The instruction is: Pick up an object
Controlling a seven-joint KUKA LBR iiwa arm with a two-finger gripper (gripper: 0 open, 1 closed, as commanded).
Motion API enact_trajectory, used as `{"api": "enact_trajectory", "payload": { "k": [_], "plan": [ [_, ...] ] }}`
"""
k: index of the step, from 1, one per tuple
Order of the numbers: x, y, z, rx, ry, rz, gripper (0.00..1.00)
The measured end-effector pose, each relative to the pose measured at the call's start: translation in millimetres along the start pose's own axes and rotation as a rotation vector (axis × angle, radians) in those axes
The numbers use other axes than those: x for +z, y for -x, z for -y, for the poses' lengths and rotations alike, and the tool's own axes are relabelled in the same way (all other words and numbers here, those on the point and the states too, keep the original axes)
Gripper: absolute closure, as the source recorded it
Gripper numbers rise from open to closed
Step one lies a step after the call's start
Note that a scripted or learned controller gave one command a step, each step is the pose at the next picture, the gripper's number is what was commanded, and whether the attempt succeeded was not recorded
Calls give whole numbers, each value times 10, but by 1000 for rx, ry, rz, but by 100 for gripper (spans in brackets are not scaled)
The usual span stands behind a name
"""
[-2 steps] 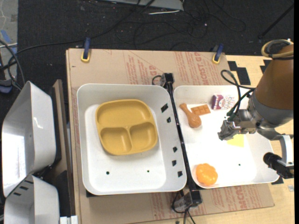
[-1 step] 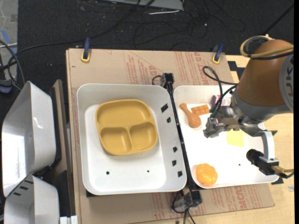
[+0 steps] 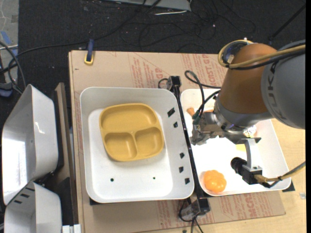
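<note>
In the right-hand bin [image 3: 279, 144], nearest the onlooker, an orange ball [image 3: 214, 181] lies by the front rim. The gripper [image 3: 206, 130] hangs farther back, well apart from the ball, its state impossible to tell. A good pick would centre it above the ball before descending. In the neighbouring bin rests a yellow divided plate [image 3: 131, 131].

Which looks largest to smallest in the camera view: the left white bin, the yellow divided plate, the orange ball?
1. Left white bin, largest.
2. Yellow divided plate, lying inside that bin.
3. Orange ball, smallest, in the right bin.
</note>
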State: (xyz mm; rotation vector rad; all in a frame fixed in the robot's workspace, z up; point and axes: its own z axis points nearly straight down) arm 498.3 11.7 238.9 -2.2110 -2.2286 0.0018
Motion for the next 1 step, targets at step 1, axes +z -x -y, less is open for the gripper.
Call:
{"api": "enact_trajectory", "payload": {
  "k": [1],
  "plan": [
    [84,-437,-82,0,1,0,100]
  ]
}}
